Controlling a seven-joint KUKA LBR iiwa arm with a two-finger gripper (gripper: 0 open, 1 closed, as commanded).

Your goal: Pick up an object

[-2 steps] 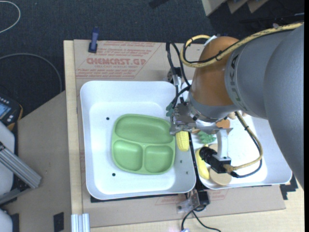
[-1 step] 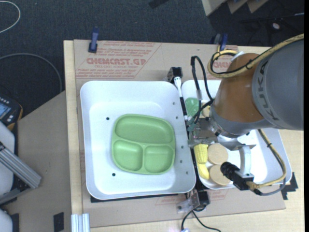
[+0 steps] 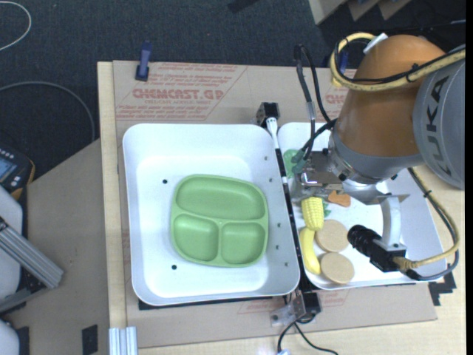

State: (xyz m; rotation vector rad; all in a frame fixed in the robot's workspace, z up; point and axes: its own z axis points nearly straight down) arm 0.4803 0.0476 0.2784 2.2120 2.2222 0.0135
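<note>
Gripper hangs low at the left edge of the right bin, and I cannot tell its state. Just near of it lies a yellow corn cob, with two tan discs and a banana nearer still. Left of them, the left bin holds a green divided plate.

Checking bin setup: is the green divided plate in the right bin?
No, the green plate lies in the left bin; the right bin holds the corn.
</note>
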